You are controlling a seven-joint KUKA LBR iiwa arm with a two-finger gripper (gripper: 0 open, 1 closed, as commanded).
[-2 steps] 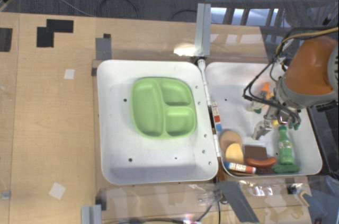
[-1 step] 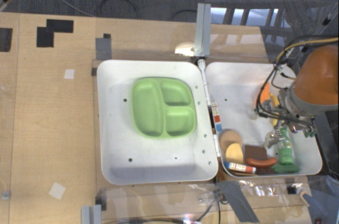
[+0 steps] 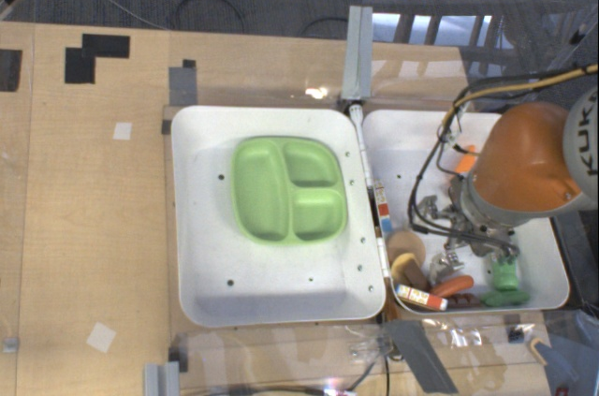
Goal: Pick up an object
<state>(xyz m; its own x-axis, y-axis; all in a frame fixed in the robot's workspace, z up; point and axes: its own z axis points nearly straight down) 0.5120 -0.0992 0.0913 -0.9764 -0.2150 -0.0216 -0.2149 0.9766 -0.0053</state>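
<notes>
Along the near wall of the right white bin lie a marker-like white tube with red end, a red sausage-shaped piece, a round tan block and a green plastic toy; the gripper hangs just above them, its opening impossible to tell; the left white bin holds 1 green compartment plate

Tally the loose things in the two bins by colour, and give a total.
Green: 2, the divided plate and a small green toy
Tan: 1, a round piece
Red: 1, a sausage-like piece
White and red: 1, a tube
Total: 5 that I can make out
</notes>
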